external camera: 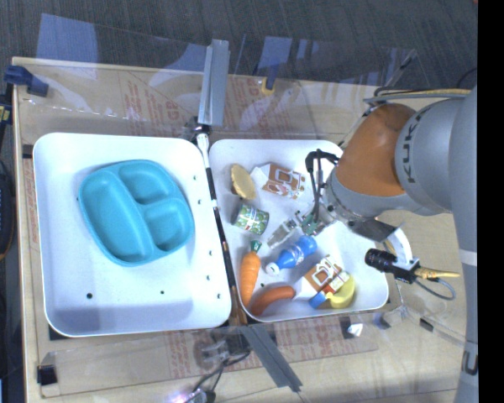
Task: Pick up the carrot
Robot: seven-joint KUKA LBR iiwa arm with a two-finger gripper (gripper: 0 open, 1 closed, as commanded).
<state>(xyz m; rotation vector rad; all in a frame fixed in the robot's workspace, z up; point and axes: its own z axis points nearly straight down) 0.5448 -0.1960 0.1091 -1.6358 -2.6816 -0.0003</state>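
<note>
The orange carrot (249, 277) with a green top lies in the right bin (365, 307), near its front left corner, pointing toward the front edge. A reddish-brown sausage (273, 296) touches its lower right side. My gripper (305, 223) hangs low over the middle of the right bin, under the orange wrist band (368, 162). It is up and to the right of the carrot, just above a blue bottle (292, 254), and apart from the carrot.
The right bin also holds a green can (252, 218), a tan shell-like piece (242, 181), a brown-and-white packet (284, 180), and a colourful toy with a yellow piece (332, 282). The left bin (59, 288) holds a blue divided tray (136, 210).
</note>
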